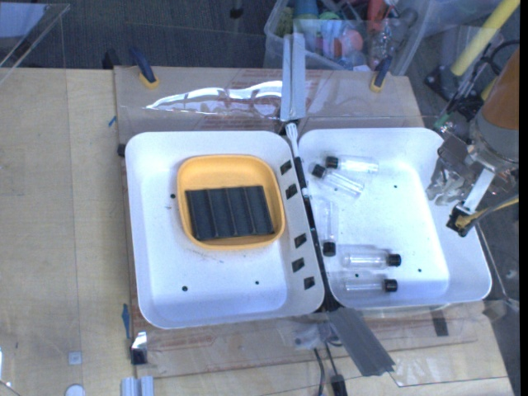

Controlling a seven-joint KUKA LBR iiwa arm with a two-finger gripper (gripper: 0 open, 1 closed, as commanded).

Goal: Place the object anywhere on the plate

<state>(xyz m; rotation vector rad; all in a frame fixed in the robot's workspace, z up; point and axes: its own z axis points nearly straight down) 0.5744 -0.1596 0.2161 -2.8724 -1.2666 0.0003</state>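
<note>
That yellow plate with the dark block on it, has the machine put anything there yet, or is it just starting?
Nothing looks done yet: the yellow plate in the left bin carries only a dark ridged block. The clear vials all lie in the right bin. The gripper sits over that bin's right rim. Picking up and placing remain.

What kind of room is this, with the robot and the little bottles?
Probably a robot lab or workshop. A robot arm's gripper hangs at the edge of two white bins, clear vials wait for sorting, and a plastic tub of toys sits behind the bench.
</note>
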